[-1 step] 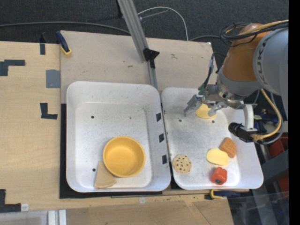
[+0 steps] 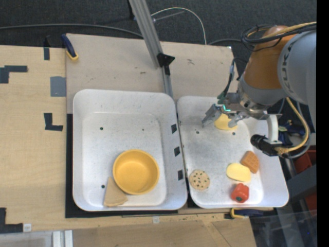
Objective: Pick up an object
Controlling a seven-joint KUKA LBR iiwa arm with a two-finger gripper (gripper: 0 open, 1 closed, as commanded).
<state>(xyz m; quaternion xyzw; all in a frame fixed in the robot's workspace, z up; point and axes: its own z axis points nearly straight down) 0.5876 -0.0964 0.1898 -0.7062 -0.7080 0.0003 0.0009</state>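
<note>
My gripper [image 2: 222,118] hangs over the far part of the right bin [image 2: 205,143], open, with its fingers spread wide. A small pale yellow piece [image 2: 223,123] lies on the bin floor between the two fingertips; I cannot tell whether they touch it. Nearer the front of the same bin lie a chocolate-chip cookie [image 2: 199,179], a yellow oval piece [image 2: 238,172], an orange-brown chunk [image 2: 251,161] and a small red piece [image 2: 240,192]. All of these sit apart from the gripper.
The left bin [image 2: 97,112] holds a yellow bowl [image 2: 135,171] with a tan wedge [image 2: 114,196] beside it at the front. A grey pole [image 2: 149,30] slants down to the ridge between the bins. Cables hang at the right by the arm.
</note>
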